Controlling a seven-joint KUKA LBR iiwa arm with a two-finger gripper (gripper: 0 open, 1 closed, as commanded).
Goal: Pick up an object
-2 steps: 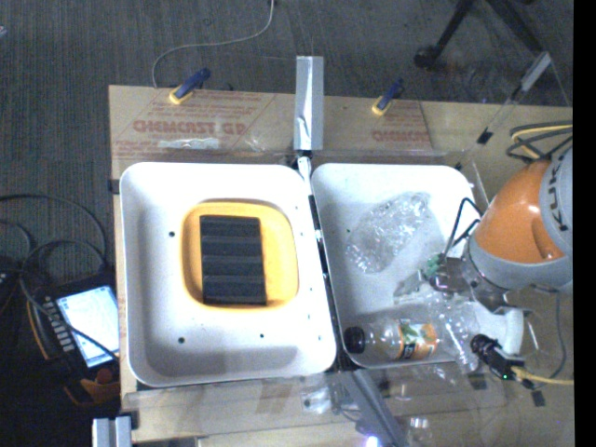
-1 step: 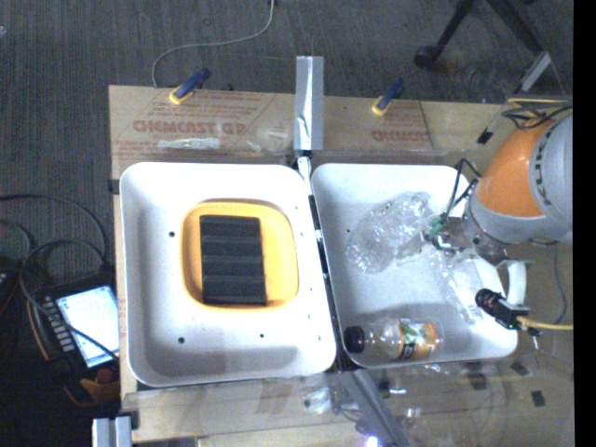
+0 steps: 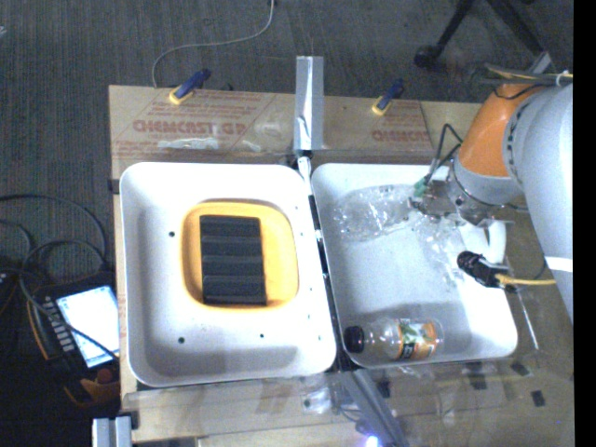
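A clear crumpled plastic piece (image 3: 372, 212) lies in the upper part of the right bin (image 3: 400, 287). A small clear bottle (image 3: 396, 337) with a black cap and an orange label lies on its side near that bin's front wall. In the left bin (image 3: 149, 324) rests a yellow block with a black ridged top (image 3: 237, 256). My gripper (image 3: 430, 196) reaches in from the right, low over the right bin's upper right corner, right beside the clear plastic's edge. The orange band (image 3: 486, 140) sits just above the wrist.
A metal post (image 3: 308, 105) stands at the back between the bins. Two blue-and-yellow clamps (image 3: 189, 86) (image 3: 388, 96) hold the cardboard backing. A black cable plug (image 3: 477, 266) hangs off the arm over the right bin's right side.
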